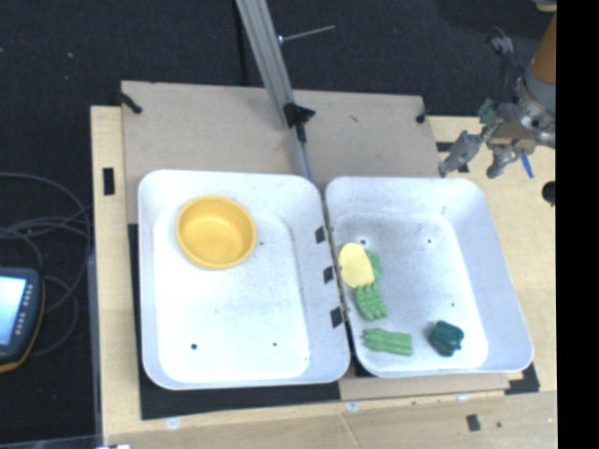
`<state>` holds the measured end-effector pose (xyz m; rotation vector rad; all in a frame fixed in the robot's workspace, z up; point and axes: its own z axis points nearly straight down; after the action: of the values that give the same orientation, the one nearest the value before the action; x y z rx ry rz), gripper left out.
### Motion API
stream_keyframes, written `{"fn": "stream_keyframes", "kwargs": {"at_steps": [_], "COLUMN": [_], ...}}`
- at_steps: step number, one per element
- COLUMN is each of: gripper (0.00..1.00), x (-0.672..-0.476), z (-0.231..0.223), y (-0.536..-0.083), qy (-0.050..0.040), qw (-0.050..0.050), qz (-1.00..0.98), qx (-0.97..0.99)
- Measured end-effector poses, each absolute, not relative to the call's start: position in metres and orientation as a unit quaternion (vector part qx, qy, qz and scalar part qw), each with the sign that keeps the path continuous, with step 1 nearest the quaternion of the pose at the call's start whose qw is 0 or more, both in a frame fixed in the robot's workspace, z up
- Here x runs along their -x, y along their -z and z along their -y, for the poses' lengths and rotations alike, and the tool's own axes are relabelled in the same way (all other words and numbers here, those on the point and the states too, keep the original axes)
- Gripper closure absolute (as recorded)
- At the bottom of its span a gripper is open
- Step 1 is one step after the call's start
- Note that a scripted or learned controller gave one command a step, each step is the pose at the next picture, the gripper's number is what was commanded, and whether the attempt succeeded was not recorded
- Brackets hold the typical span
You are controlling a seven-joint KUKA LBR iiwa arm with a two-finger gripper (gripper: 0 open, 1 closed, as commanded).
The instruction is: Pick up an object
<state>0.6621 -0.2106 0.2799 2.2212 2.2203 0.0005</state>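
Note:
My gripper [479, 159] hangs above the bench beyond the far right corner of the right bin [468, 251], its two fingers spread apart with nothing between them. In the right bin, along its left side, lie a pale yellow object [355, 266], a light green ridged piece [372, 299] just below it, and another green ridged piece [387, 342] near the front. A dark green object [446, 337] sits at the front right. A yellow bowl [216, 232] stands upright in the left bin [234, 325], toward its back left.
A slanted metal pole [271, 59] runs from the top down to the gap between the bins. A brown board [271, 124] lies behind the bins. A handheld screen device [17, 314] with cables sits at the far left.

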Motion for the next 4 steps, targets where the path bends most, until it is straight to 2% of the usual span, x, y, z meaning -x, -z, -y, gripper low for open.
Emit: {"fn": "stream_keyframes", "kwargs": {"at_steps": [3, 4], "gripper": [0.00, 1.00], "x": [-0.655, -0.656], "z": [0.199, 0.200], "y": [-0.149, -0.162], "qy": [0.0010, -0.0003], "qw": [-0.001, 0.001], "qz": [-0.707, -0.707], "qx": [-0.707, -0.707]}}
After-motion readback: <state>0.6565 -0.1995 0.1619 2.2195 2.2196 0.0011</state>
